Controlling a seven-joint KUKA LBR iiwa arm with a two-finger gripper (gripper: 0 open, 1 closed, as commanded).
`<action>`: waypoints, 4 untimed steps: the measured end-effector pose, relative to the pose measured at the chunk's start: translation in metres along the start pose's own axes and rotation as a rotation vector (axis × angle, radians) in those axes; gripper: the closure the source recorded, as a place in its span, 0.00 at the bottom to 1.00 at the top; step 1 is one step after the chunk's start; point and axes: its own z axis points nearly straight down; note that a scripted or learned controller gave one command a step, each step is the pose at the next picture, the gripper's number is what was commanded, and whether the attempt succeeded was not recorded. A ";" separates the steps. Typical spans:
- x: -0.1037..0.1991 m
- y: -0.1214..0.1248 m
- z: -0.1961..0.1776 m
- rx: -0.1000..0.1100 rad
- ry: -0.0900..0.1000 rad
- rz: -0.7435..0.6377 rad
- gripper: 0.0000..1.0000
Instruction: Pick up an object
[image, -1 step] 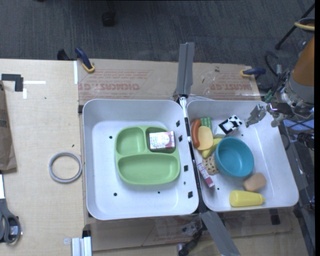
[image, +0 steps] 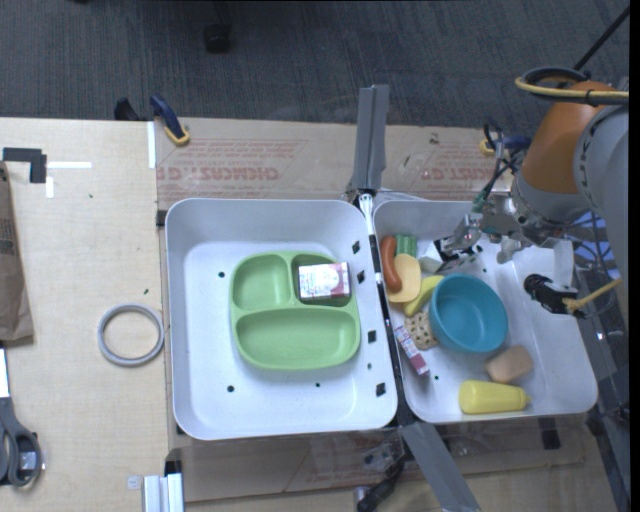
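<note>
Here the claw (image: 462, 243) hovers above the right bin (image: 560, 400), its grip state impossible to tell

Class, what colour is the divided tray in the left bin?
Light green, seen in the camera view.

Two bins sit side by side on the counter (image: 80, 260). In the left bin (image: 190, 330) a divided tray (image: 290, 340) is placed, with a small box (image: 323, 282) in its upper right compartment. In the right bin (image: 560, 390) a bowl (image: 468, 314) is set centrally, a sponge (image: 509, 363) and a bottle (image: 492, 397) nearer the front. A ring (image: 131, 333) is laid left of both bins
</note>
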 end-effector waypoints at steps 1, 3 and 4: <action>0.000 0.000 0.000 0.000 0.000 -0.001 0.00; 0.005 -0.065 0.009 0.005 0.001 -0.349 1.00; 0.026 -0.090 0.018 0.006 0.003 -0.201 1.00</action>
